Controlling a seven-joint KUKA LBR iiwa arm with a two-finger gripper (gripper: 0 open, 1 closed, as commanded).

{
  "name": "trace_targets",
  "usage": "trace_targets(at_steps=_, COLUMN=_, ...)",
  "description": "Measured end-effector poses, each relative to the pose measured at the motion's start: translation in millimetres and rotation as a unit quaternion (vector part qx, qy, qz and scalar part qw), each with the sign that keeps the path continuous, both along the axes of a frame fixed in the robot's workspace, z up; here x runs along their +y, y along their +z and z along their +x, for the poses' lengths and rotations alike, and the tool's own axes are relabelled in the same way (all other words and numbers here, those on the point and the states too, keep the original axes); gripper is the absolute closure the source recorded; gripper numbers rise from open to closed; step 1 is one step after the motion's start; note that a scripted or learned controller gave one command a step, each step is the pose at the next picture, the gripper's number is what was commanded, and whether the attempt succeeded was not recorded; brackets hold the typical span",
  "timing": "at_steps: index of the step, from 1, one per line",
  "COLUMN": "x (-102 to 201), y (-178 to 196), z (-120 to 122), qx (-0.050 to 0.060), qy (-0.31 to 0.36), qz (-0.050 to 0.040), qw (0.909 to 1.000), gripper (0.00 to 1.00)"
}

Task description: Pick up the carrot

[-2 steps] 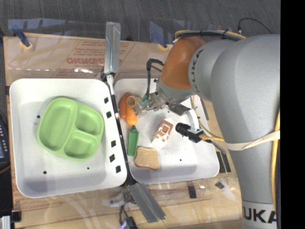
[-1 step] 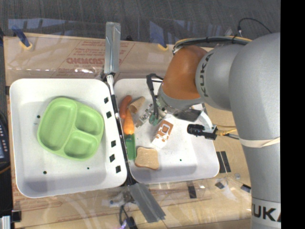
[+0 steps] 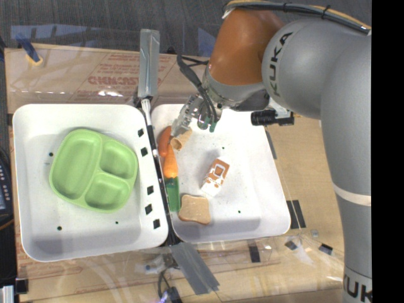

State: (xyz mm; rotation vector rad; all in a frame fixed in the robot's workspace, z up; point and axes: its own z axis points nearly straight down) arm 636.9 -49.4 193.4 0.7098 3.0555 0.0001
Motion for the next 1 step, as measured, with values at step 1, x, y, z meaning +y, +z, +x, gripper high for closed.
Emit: trace_targets(at_steps=1, x=-43.5, y=-78.1, z=-36.5, qx=0.005, qy=0.019, qz=0.0003, qw=0.9998, gripper=0.00)
